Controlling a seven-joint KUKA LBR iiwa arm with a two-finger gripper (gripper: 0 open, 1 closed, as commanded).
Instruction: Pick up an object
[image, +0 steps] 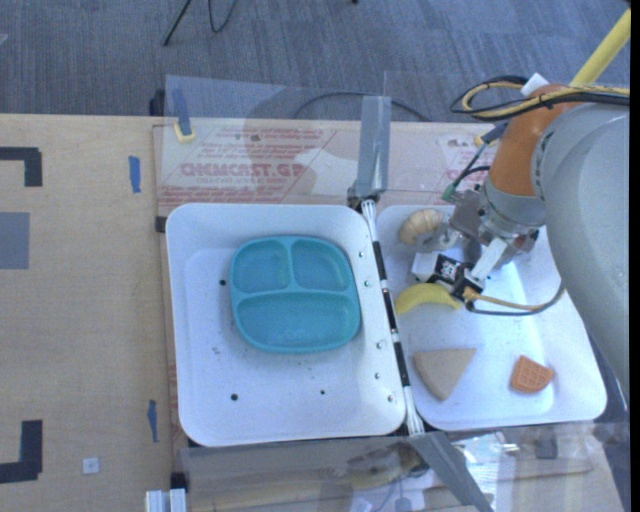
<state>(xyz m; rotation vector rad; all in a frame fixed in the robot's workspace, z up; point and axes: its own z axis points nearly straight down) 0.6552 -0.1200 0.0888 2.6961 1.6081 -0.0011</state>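
In the right bin (575, 400) a yellow banana (424, 298) lies near the left wall. Behind it, in the far left corner, sits a tan bread roll (419, 226). My gripper (452, 250) hangs low over the bin between these two, just right of the roll and just above the banana's far end. I see nothing held in it. A tan wedge-shaped slice (443, 370) and a small orange waffle-like piece (531, 375) lie towards the bin's near side.
The left bin (200, 400) holds a teal divided plate (295, 293). A metal divider (385, 300) separates the two bins. The grey arm (590, 200) covers the right bin's far right part.
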